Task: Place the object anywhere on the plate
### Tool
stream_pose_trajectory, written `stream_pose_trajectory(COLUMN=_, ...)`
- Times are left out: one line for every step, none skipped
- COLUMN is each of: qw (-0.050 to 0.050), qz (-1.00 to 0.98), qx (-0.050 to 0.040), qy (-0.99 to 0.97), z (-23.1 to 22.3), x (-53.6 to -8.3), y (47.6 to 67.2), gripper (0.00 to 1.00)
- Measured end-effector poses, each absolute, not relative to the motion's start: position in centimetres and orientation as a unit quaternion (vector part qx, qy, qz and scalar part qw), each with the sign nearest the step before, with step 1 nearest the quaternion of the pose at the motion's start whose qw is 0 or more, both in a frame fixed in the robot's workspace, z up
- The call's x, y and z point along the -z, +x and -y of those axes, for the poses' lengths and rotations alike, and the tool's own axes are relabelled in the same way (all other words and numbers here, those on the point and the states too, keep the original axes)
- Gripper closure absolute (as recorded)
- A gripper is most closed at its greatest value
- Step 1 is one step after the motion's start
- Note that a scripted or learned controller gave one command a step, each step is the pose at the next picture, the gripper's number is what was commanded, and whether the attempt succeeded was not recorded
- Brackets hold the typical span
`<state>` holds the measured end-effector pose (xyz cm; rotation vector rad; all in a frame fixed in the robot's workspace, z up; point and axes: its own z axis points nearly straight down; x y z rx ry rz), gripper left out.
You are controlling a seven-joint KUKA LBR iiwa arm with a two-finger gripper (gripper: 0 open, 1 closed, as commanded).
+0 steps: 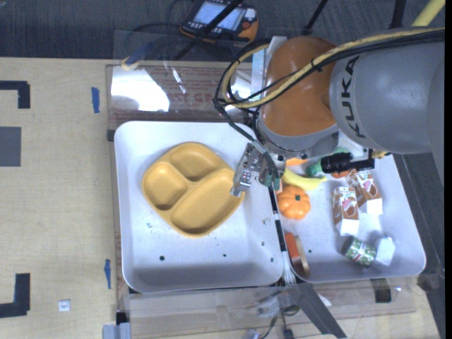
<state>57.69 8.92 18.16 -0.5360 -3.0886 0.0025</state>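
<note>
Two white bins side by side on the surface, yellow divided plate (189, 187) sitting in the left one. Pincer (247, 176) hanging right at the plate's right rim, just above it; whether open or closed, cannot tell, and nothing visibly held between the metal tips. Task object hard to name for sure: likeliest candidates clustered right of the plate in the other bin (406, 217) — small orange pumpkin (294, 203), yellow banana (302, 180) touching it, snack packets (351, 203) farther right. Risk from here, as a judgement: coming down on the rim and tipping or shoving the plate, or releasing so near the edge that anything carried rolls off onto the bin floor.
</note>
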Motion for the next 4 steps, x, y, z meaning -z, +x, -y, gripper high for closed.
stream_pose_trajectory(qw=0.000, qz=0.994, qx=0.0004, qy=-0.110, z=-16.1, x=-18.3, y=62.6, gripper=1.00)
stream_pose_trajectory(qw=0.003, qz=1.000, qx=-0.0003, qy=0.008, z=-18.3, x=-20.7, y=56.6, gripper=1.00)
stream_pose_trajectory(qw=0.003, qz=0.998, qx=-0.0001, qy=0.069, z=-17.0, x=-19.4, y=57.9, gripper=1.00)
stream_pose_trajectory(qw=-0.001, qz=0.997, qx=0.0008, qy=0.081, z=-15.7, x=-17.8, y=61.7, gripper=1.00)
